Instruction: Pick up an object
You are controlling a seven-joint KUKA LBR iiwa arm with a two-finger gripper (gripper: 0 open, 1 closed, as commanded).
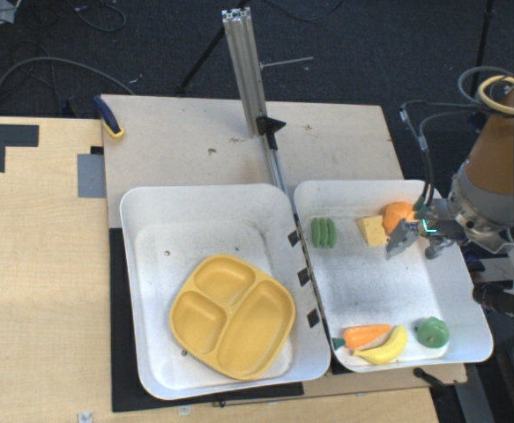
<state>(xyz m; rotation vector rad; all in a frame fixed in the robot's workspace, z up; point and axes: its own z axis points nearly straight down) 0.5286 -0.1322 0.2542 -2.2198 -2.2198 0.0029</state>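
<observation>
Gripper (417, 237) sits low over the right bin (468, 320), at about 2 o'clock of that bin's floor, fingers spread apart with nothing between them; one dark finger (399, 239) hangs just below an orange ball (398, 213), the other out toward the bin's 3 o'clock rim. Whether that finger touches the ball I cannot tell from this slant. Judging the step: I am at the approach, lined up near a target but not yet closed on anything. Working near to far through the bin. At 6 o'clock, against the near rim, a carrot (366, 335) lies touching a banana (384, 348), and a green pepper-like fruit (431, 331) sits just beside them toward 5 o'clock, all well apart from me. Mid-bin floor is bare. Up at 11 o'clock a green ribbed piece (324, 233) lies near the divider, and a yellow block (373, 230) rests touching or just beside the orange ball at 1 o'clock. The ball is the nearest candidate, sitting just off my fingers toward 11 o'clock from them. Next move, as I judge it: shift toward the ball so it falls between the fingers, drop to the floor, then close; the block beside it may crowd one finger and the round ball could roll out. Left bin (142, 236) holds a yellow divided plate (232, 315), out of play.
</observation>
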